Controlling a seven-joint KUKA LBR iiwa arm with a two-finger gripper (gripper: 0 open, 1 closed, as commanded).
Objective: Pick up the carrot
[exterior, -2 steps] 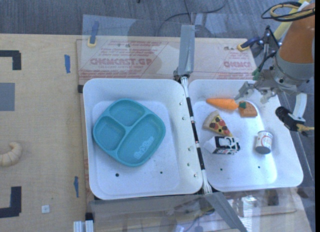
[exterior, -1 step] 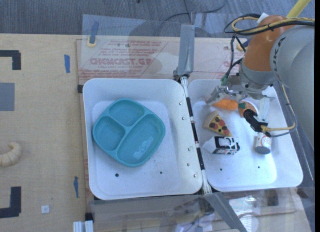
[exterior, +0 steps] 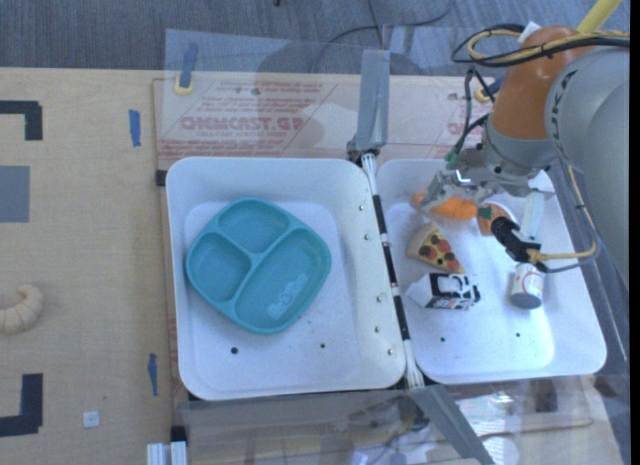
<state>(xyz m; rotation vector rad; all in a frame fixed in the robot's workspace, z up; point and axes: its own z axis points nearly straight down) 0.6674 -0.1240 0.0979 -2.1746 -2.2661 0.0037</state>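
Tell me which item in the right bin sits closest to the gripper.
The carrot, orange, directly beneath the gripper at the bin's top. The pizza slice, black-and-white carton and small can lie lower down.

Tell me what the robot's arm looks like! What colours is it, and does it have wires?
The arm is fat, round and smooth grey, with a bright orange band above the wrist. Black cables loop over the orange part, with a bit of yellow running along them. At the end sits a small gripper of grey metal parts, far thinner than the rest of the arm.
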